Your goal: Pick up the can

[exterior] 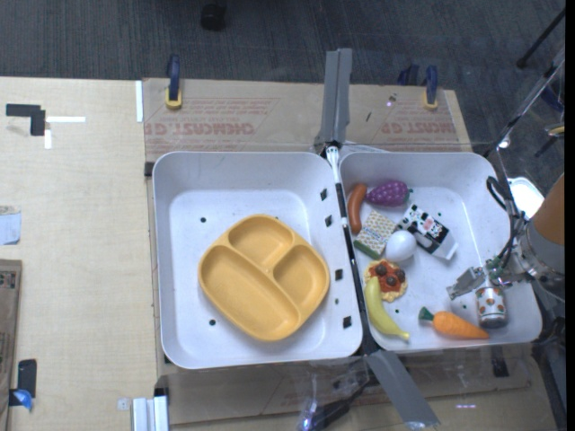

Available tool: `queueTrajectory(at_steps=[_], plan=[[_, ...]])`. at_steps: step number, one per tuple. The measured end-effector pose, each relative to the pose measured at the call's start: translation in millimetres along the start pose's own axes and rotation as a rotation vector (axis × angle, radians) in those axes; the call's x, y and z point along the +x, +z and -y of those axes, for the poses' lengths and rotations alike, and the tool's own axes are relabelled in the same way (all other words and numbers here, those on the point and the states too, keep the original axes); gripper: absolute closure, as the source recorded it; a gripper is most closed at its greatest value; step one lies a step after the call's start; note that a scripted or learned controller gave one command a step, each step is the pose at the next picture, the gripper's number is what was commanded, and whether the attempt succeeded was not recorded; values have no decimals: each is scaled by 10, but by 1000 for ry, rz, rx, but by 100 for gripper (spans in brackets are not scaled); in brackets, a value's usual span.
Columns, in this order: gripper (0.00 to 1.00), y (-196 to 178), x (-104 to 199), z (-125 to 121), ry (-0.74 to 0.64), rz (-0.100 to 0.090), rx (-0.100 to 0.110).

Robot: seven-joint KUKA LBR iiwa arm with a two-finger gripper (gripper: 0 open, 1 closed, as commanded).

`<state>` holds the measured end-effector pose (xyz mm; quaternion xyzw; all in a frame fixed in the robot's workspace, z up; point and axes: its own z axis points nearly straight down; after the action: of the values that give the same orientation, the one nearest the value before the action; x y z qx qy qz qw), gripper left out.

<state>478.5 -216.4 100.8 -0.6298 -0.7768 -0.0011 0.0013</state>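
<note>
Can upright in rt bin, just below hand; can't tell hand's state.

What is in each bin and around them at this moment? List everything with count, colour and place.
Bins: 2, white, side by side on the bench.
Divided plate: 1, yellow, left bin, centre.
Can: 1, small, white with red marks, right bin, near its right wall.
Carrot: 1, orange, right bin, front, beside the can.
Banana: 1, yellow, right bin, front left.
Pizza slice toy: 1, red and yellow, above the banana.
Egg: 1, white, right bin, middle.
Black and white carton: 1, right of the egg.
Grapes: 1 bunch, purple, right bin, back.
Sausage: 1, red-orange, right bin, back left.
Clamps: 2, blue, back edge of the bench.
Gripper: 1, grey metal, just above the can.
</note>
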Motion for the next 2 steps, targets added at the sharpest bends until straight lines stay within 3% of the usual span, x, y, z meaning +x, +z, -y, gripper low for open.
queueTrajectory(at_steps=[1, 2], plan=[[0, 89, -51, 15, -666, 4, 0], [100, -5, -54, 5, -662, 5, -3]])
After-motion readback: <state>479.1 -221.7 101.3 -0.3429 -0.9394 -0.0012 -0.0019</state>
